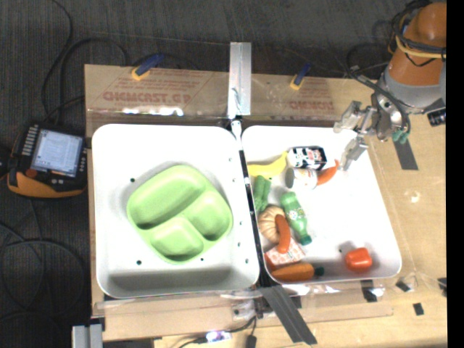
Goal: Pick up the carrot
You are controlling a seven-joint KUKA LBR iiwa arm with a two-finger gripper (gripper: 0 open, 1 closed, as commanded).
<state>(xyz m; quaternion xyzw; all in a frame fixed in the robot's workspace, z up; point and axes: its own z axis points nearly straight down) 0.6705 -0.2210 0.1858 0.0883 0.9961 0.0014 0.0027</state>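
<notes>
A thick orange carrot (pixel 293 272) lies along the front wall of the right bin (pixel 377 194), near its left corner. A thinner orange-red tapered piece (pixel 328 173) pokes out beside a white bottle (pixel 306 158) at the back of the same bin. My gripper (pixel 351 138) hangs over the bin's back right part, just up and right of that thin orange piece. Its fingers (pixel 355 151) stand open with nothing between them. It is far from the carrot at the front.
The right bin also holds a yellow banana (pixel 267 166), a green bottle (pixel 296 218), a green vegetable (pixel 260 193), a bun with a sausage (pixel 277 228) and a red pepper (pixel 358 259). A green divided plate (pixel 180 212) fills the left bin (pixel 109 151). The arm (pixel 420 42) comes in from the upper right.
</notes>
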